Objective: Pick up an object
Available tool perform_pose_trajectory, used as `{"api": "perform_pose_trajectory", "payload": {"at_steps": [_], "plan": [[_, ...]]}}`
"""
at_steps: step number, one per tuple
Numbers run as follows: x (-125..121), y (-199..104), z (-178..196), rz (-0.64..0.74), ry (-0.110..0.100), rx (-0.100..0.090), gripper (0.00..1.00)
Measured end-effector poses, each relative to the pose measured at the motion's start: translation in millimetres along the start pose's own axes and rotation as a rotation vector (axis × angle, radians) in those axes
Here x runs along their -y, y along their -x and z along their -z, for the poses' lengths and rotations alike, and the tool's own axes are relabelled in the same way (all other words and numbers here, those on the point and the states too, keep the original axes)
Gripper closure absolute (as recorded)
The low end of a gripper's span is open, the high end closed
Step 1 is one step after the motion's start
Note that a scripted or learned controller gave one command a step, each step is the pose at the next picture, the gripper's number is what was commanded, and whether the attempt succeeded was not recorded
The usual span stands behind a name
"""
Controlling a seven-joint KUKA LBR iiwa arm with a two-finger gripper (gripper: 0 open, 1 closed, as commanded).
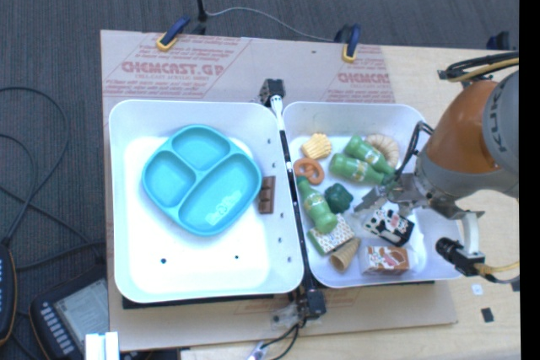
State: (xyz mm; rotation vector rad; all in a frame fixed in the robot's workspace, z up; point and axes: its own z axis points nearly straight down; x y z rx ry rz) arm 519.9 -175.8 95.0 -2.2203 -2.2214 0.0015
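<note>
A wooden desk (219, 63) fills the middle of the frame, carrying two shallow white bins side by side. In the left bin (126, 181) lies a blue divided plate (201, 179), tilted a little, with a small brown block (267, 195) just beside its right edge, close to the wall the bins share.

The right bin (405, 110) holds a crowd of toy foods. Going rightward: a pretzel (308, 171) and a yellow corn piece (317, 147) near the upper left, a green bottle (319, 211) below them, a dark green pepper (338, 197) in the middle, a cone (343, 256) at the lower edge, another green bottle (363, 163) lying across the top, and a pale ring (386, 147) behind it. Lower right sit a black-and-white cow-patterned piece (389, 224) and an orange-red packet (386, 259).

The arm (472, 139) reaches in from the right of the frame. Its gripper (390, 191) hangs low over the right bin, just above the cow piece and near the pepper. I cannot tell whether it is released or clenched, and nothing visibly sits in it.

This looks like the approach step: no object is lifted yet. The next move likely calls for settling on one piece among tightly packed neighbours, descending squarely, and closing without nudging the rest.
</note>
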Motion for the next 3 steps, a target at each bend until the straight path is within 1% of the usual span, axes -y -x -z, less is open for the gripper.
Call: {"api": "perform_pose_trajectory", "payload": {"at_steps": [1,2,3], "plan": [[-111,11,-6,0.0,0.012,0.003,0.0],[-112,10,6,0.002,0.011,0.002,1.0],[-112,-20,103,0.001,0.004,0.002,1.0]]}}
